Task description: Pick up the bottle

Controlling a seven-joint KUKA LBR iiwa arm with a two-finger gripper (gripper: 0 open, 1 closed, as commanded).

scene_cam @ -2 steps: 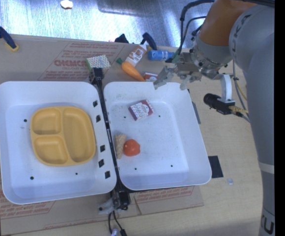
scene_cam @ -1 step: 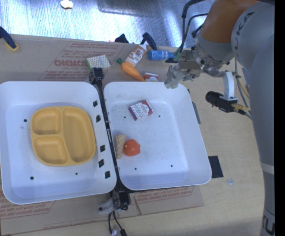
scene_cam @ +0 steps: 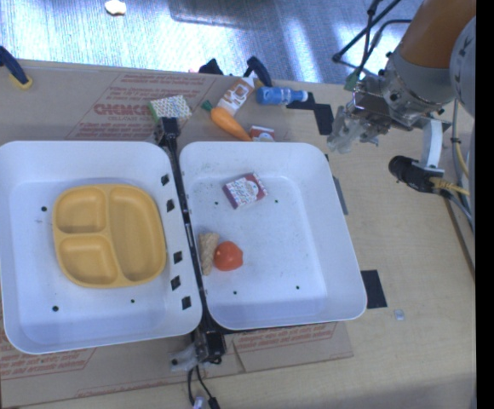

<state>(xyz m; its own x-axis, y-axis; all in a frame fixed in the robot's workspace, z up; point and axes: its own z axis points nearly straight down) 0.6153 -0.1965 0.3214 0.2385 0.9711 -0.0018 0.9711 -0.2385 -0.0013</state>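
Observation:
A blue bottle (scene_cam: pixel 279 95) lies on its side on the cardboard behind the right bin (scene_cam: pixel 315 228). Just left of it lies a smaller white bottle with an orange label (scene_cam: pixel 235 97). My gripper (scene_cam: pixel 344 136) hangs over the bench beyond the right bin's far right corner, right of and nearer than the blue bottle, and apart from it. Nothing shows in the gripper.
The right bin holds a red-and-white carton (scene_cam: pixel 244 190), a tomato (scene_cam: pixel 227 256) and a beige piece (scene_cam: pixel 207 250). A yellow divided plate (scene_cam: pixel 109 233) sits in the left bin (scene_cam: pixel 17 186). A carrot (scene_cam: pixel 227 123) and a green packet (scene_cam: pixel 170 107) lie behind the bins.

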